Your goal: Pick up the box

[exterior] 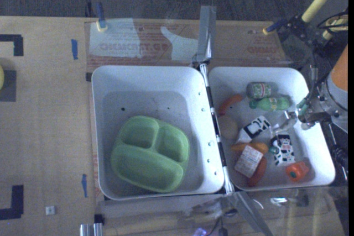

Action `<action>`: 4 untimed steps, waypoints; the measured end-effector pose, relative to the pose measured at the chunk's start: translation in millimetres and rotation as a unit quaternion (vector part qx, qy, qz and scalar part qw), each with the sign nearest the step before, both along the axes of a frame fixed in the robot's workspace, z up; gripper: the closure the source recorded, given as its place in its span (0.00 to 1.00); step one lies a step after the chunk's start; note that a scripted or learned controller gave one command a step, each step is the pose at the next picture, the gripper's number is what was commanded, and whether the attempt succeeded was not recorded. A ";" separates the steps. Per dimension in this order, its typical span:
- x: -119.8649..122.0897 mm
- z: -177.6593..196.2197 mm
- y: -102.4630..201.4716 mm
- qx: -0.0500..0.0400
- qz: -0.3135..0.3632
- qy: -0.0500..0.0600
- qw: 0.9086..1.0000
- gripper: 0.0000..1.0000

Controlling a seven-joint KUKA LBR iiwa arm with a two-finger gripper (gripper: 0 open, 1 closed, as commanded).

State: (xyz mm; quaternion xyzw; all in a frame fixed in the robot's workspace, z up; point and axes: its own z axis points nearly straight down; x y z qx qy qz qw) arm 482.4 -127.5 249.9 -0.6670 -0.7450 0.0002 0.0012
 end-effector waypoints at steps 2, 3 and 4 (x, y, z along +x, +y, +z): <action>115.0 -56.6 -56.9 -0.002 -0.145 -0.002 0.989 0.00; 54.0 -139.0 -78.5 0.004 -0.220 0.000 0.975 0.00; 94.8 -116.0 -48.8 -0.001 -0.305 -0.001 0.952 0.00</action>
